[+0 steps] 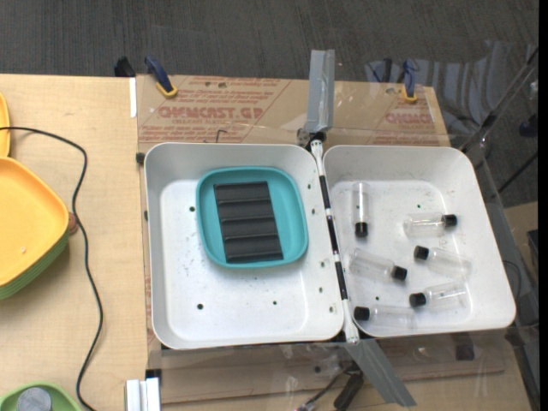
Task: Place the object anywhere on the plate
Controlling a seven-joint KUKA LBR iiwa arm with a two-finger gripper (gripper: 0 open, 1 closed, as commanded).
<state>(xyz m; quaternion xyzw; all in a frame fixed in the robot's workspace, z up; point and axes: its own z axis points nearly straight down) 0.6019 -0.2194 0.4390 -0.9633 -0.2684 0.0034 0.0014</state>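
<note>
A teal plate with a dark ribbed insert lies in the left white bin, toward its upper middle. In the right white bin lie several clear plastic tubes with black caps: one upright-lying tube near the left wall, one at the right, one in the middle right, one in the middle, one at the lower right, and one along the front wall.
A grey upright post stands behind the seam between the bins. Yellow dishes sit on the wooden table at far left, with a black cable running past them. Clamps hold a cardboard sheet behind the bins.
</note>
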